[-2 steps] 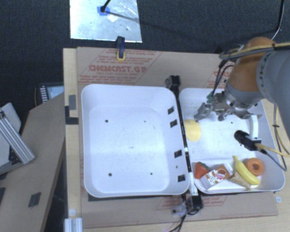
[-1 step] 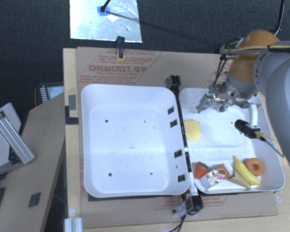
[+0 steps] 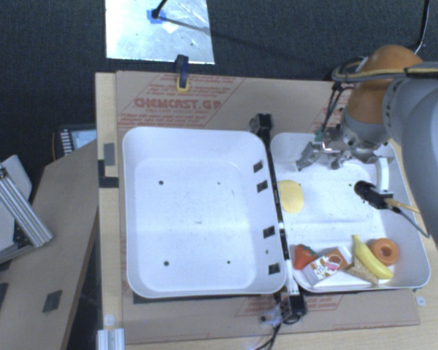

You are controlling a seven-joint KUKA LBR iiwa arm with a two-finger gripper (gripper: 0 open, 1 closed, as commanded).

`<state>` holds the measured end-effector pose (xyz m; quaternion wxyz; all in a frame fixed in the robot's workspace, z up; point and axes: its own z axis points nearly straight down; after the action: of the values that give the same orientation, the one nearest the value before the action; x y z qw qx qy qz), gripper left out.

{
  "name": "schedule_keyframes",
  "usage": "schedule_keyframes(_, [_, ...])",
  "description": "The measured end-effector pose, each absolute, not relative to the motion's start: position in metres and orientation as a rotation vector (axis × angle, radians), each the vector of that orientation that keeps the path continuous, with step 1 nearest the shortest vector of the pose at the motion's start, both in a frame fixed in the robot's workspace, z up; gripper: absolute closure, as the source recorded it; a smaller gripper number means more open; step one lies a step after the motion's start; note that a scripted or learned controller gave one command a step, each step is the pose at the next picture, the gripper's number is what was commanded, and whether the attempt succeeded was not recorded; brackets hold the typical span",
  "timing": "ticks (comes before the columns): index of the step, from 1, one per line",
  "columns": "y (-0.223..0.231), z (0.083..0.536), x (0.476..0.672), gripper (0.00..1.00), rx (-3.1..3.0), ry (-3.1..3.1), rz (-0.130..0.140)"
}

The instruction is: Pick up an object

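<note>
Dark carpet (image 3: 44, 49) covered the floor, with a shiny sheet (image 3: 159, 20) (perhaps foil) lying on it. A tan bench (image 3: 51, 268) stood left.

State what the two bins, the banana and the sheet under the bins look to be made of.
Bins: probably moulded plastic, smooth white with a soft sheen and rounded rims. Banana: likely a plastic toy, evenly yellow and glossy. Sheet: cardboard, matte tan with red print.

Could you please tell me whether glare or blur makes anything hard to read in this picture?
In the camera view, the left bin is bright and nearly washed out; the reflective sheet at the top glares; the gripper looks soft; the banana stays legible.
</note>
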<state>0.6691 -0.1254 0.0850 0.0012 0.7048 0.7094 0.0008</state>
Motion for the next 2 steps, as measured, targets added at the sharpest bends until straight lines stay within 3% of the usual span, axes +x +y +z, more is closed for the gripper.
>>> schedule_keyframes(2, [-0.1254, 0.085, 0.6691, 0.0, 2.212, 2.227, 0.002])
